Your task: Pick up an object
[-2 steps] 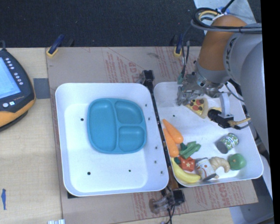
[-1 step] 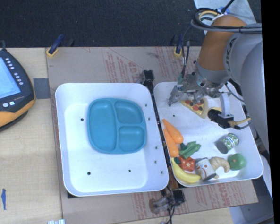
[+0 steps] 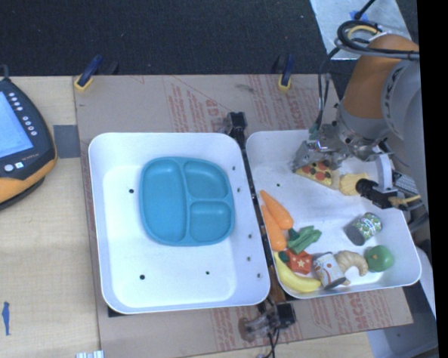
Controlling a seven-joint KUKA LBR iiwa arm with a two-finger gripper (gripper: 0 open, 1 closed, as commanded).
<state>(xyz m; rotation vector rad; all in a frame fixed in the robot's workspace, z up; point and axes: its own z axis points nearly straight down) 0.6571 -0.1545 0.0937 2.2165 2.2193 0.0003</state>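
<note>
- Bench: pale wood, with a brown cardboard sheet under both bins.
- Left bin: white, shallow; holds a blue divided plate lying flat near its centre.
- Right bin: white, touching the left bin along its edge; holds the toy foods.
- Arm: grey with orange band, reaching in over the right bin's far right corner.
- Teach pendant: orange and black, on the bench well left of the bins.
- Gripper: low over the pizza slice; cannot tell how it is set.
- Carrot: beside the left wall.
- Banana: near front edge.
- Green fruit: front right corner.
</note>
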